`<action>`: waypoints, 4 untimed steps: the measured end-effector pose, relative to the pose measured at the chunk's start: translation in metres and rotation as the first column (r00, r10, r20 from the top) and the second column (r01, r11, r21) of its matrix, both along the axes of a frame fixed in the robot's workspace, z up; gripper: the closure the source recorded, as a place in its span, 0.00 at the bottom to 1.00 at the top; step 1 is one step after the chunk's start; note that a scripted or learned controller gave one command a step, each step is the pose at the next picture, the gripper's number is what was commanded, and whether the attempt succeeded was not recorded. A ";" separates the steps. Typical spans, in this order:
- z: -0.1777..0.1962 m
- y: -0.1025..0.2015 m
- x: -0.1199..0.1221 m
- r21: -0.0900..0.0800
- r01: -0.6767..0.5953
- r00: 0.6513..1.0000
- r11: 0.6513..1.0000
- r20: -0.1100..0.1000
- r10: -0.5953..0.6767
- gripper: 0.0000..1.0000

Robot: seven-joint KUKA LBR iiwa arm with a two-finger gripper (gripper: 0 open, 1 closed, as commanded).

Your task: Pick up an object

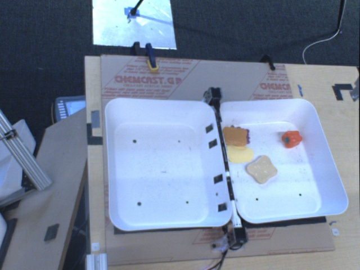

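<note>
Tan toast (261, 169) in right bin (315, 207), touching yellow piece (241, 155); orange-brown block (235, 136) behind, red pepper (291, 139) apart.

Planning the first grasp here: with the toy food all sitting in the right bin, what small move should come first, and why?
Probably bring the arm in over the right bin and stop above the red pepper. It lies apart from the rest, while the brown waffle-like piece, yellow piece and toast slice crowd near the divider.
</note>
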State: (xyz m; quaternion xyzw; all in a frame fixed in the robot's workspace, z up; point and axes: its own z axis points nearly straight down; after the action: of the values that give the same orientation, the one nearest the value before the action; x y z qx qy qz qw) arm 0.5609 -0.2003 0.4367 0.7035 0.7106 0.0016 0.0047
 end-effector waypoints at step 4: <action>0.044 0.345 0.061 0.008 -0.002 1.000 1.000 -0.007 0.002 1.00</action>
State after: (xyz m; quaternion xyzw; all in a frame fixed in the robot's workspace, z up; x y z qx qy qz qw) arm 0.6216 0.1449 0.4811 0.7028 0.7114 0.0019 -0.0004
